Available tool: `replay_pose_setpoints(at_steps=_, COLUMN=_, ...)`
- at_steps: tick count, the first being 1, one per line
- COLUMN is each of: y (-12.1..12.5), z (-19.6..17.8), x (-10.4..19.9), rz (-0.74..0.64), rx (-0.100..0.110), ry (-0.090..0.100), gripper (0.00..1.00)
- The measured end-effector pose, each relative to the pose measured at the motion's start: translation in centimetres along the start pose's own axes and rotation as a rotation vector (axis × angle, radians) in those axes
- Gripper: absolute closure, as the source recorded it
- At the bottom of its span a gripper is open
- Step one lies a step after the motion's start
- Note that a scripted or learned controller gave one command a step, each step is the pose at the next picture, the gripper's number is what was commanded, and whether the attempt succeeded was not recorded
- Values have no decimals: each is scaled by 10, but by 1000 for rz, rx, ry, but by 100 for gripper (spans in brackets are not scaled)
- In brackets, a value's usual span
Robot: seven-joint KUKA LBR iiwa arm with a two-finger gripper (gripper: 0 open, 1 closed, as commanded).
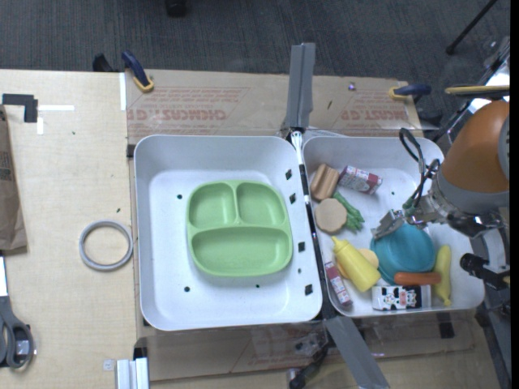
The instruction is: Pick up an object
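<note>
In the right bin (369,152), at about four o'clock from the middle of the view, the hand (395,222) reaches in from the right and sits just over the upper left rim of a blue bowl (405,251). Its metal fingertips seem to touch or nearly touch that rim, but how far apart they stand is too small and cluttered to make out, so whether the hand is released or clenched I cannot tell. Nothing is seen between the fingers.

The blue bowl lies toward the bin's four o'clock side. A yellow mustard bottle (358,266) lies just beside it at nine o'clock, tilted, and a yellow banana (443,274) lies along its three o'clock side. A red-orange sausage-like piece (418,279) rests at the bowl's six o'clock edge, with a small black-and-white carton (397,297) just below that. Toward the bin's eleven o'clock corner lie a tan bread roll (323,181), a round tan cookie-like disc (331,215), a green vegetable piece (351,212) and a small can (360,178) on its side.

The left bin (154,217) holds a green divided plate (240,228) near its middle. On the counter (65,177), at nine o'clock of that bin, lies a grey ring (106,244).
</note>
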State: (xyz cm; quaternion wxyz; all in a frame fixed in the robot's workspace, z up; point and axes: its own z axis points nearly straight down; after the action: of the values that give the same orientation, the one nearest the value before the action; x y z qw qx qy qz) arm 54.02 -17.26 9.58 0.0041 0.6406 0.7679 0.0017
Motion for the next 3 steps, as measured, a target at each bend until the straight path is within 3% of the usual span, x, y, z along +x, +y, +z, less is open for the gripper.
replay_pose_setpoints(at_steps=1, y=46, z=-108, x=20, rz=38, rx=9, ry=3, gripper=0)
replay_pose_setpoints(at_steps=2, y=19, z=-14, x=35, rz=-83, rx=9, ry=4, gripper=0)
replay_pose_setpoints(at_steps=3, y=-9, z=0, x=41, rz=-125, rx=-3, ry=-1, gripper=0)
